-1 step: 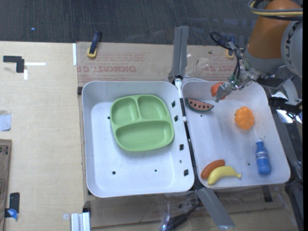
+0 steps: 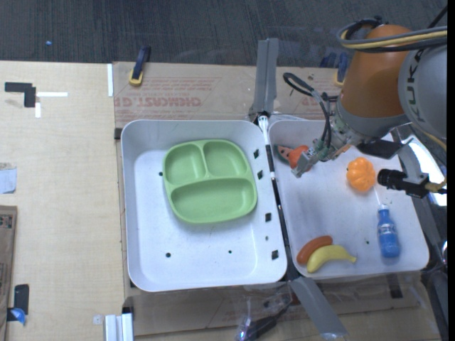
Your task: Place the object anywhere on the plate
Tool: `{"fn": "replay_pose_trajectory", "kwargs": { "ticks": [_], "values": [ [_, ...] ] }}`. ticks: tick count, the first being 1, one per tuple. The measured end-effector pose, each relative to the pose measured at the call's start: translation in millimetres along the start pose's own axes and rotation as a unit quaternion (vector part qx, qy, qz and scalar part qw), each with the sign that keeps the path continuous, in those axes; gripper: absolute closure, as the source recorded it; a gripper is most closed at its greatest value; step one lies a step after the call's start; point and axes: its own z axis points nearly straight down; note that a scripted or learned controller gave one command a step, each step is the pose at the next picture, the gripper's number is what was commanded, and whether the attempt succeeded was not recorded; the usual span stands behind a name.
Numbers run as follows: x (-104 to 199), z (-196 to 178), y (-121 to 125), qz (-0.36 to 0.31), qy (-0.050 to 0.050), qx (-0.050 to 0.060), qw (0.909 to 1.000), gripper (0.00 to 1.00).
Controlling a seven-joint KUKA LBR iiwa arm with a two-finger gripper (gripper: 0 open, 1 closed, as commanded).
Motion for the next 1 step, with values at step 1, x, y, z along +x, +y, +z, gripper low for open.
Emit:
{"fn": "replay_pose_trajectory", "kwargs": {
  "ticks": [1],
  "values": [
    [41.1, -0.1, 35.8, -0.119, -0.001, 0.0, 0.9928, 1.0]
  ]
}}
